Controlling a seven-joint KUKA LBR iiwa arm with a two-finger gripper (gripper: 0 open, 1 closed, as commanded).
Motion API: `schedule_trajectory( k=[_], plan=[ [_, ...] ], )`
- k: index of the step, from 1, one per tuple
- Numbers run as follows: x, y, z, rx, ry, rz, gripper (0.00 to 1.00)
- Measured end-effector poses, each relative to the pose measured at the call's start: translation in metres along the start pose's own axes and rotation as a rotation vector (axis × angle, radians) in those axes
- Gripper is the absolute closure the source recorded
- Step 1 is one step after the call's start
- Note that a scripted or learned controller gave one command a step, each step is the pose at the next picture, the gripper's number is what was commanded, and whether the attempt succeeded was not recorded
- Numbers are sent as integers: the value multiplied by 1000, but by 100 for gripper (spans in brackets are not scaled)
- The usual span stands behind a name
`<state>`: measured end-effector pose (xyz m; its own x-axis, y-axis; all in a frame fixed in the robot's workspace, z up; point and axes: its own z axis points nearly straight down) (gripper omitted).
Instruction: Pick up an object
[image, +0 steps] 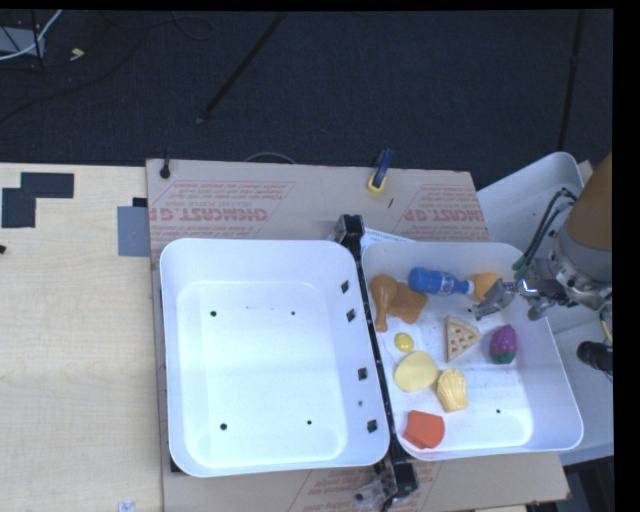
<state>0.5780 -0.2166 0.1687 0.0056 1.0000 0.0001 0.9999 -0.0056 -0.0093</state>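
Observation:
The right bin (560, 420) holds several toy foods. A blue bottle (437, 281) lies at its far side, with a small orange piece (485, 283) at the bottle's right end. A brown piece (392, 298) sits by the left wall. Further in are a pizza slice (460, 338), a purple fruit (503, 343), a small yellow ball (403, 342), a yellow lemon (415, 372), a yellow corn piece (452, 390) and an orange-red piece (425, 429). My gripper (512, 305) hangs open over the bin's far right, just above the purple fruit, with nothing between its fingers.
The left bin (190, 300) stands next to the right one, with a black divider (365, 340) between them. Both rest on a cardboard sheet (260, 205). The arm (590, 230) comes in over the right bin's far right corner.

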Motion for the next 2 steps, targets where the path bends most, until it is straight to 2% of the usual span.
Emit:
schedule_trajectory(
  k=[1,2],
  plan=[
    [54,22,85,-6,3,-9,0],
    [81,63,80,-11,0,-9,0]
  ],
)
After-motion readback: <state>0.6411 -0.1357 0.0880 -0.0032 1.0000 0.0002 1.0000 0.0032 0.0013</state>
